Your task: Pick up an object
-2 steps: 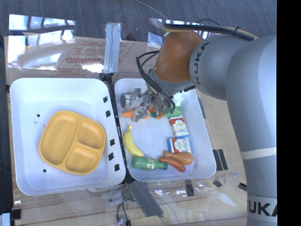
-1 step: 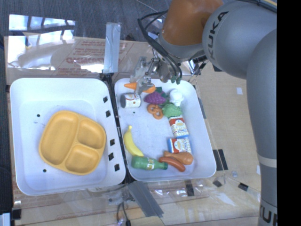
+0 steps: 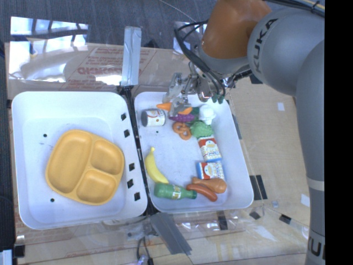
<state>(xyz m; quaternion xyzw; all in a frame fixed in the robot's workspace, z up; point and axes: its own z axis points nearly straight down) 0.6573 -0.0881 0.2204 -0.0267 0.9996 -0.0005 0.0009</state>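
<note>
The grey arm with its orange band reaches in from the right, and its metal two-finger gripper (image 3: 177, 95) hangs over the far end of the right white bin (image 3: 238, 153). Whether anything sits between its tips cannot be told, since the metal parts blur together there.

Directly under and just beside the gripper lies a small cluster: an orange carrot-like piece (image 3: 164, 106), a purple toy vegetable (image 3: 182, 115), an orange pretzel-shaped ring (image 3: 181, 129), a green broccoli-like toy (image 3: 201, 129) and a small white round object (image 3: 207, 113). A small white can with a red label (image 3: 154, 117) lies on its side just left of the cluster.

Further toward the near end, well apart from the gripper, lie a red and white carton (image 3: 209, 149), a blue and white carton (image 3: 210, 170), a yellow toy banana (image 3: 155, 168), a green bottle (image 3: 174, 191) and an orange-red hot dog toy (image 3: 208, 187).

The left white bin (image 3: 27, 115) holds a yellow divided plastic plate (image 3: 84, 166).
</note>
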